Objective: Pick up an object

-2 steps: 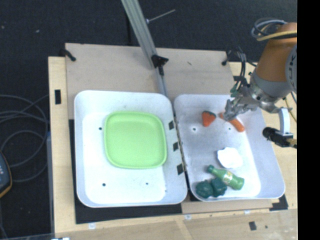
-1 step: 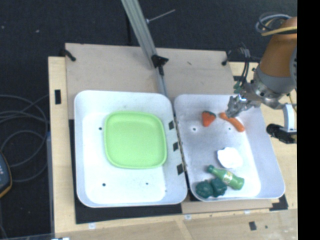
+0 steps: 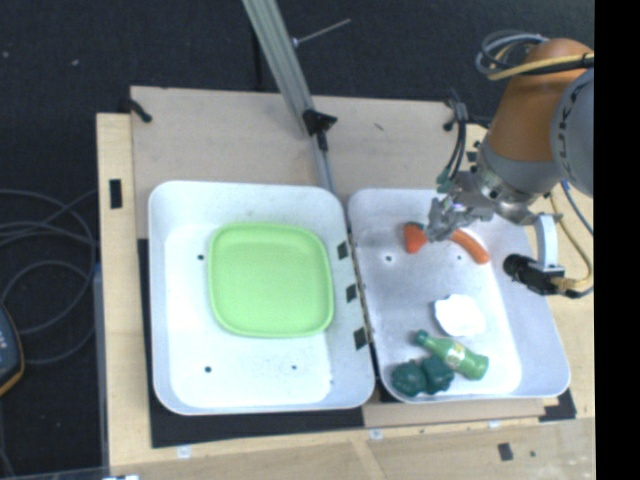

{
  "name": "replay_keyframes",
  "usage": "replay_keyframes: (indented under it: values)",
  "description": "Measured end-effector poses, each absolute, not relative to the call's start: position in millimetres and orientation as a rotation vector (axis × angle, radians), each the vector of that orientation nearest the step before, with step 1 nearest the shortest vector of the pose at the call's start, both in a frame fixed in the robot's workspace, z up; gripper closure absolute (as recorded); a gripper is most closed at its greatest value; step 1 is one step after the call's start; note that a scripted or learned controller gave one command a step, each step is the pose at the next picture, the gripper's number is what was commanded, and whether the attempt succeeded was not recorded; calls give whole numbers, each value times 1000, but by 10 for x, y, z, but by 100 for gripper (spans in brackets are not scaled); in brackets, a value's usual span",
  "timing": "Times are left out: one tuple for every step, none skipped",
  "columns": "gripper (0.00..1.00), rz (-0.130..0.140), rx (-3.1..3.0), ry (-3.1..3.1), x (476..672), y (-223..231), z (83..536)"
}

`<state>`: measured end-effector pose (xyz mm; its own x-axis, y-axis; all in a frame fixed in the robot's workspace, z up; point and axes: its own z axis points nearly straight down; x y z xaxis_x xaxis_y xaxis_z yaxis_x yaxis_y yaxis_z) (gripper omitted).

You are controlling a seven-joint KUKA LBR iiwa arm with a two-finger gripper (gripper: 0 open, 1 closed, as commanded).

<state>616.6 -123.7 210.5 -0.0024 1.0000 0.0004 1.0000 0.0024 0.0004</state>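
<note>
Robotics lab: plywood bench (image 3: 230, 133), twin white bins (image 3: 180, 268), loose cables (image 3: 40, 258).

A pale wooden bench (image 3: 120, 298) fills most of the view, its top lighter brown toward 12 o'clock. Around it from 9 to 12 o'clock lies a dark, speckled floor (image 3: 60, 38), like carpet. Thin black cables (image 3: 40, 258) loop over that floor at 9 o'clock, and a dark device with an orange edge (image 3: 8, 348) sits at 8 o'clock. A grey metal rail (image 3: 275, 43) slants in from 12 o'clock down to a black clamp (image 3: 318, 123) near the centre. A black mat (image 3: 150, 408) shows under the bins at 7 o'clock. Light is even, with soft shadows.
</note>
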Motion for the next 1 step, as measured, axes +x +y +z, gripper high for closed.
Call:
replay_keyframes:
  values:
    - [100, -3, -2218, -2226, 5999, -752, 2232]
